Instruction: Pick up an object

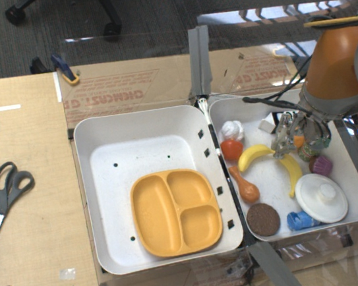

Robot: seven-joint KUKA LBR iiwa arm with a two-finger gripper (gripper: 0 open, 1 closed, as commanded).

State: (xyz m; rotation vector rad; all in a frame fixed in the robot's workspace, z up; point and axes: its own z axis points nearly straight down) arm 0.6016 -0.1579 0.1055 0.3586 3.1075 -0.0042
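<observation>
- I see the metal two-finger gripper (289,134) low in the right white bin (352,166), just beside the yellow plastic banana (259,154).
- I cannot tell its opening or hold.

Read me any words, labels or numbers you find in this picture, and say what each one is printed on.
Red print on the cardboard sheet behind the bins: appears upside down, too blurred to read with confidence.
A second red print on the cardboard to the right: also blurred, unreadable.
No other legible text.

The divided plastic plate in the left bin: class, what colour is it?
Yellow-orange all over; the three-section divided plastic plate shows plainly in the camera view.
</observation>
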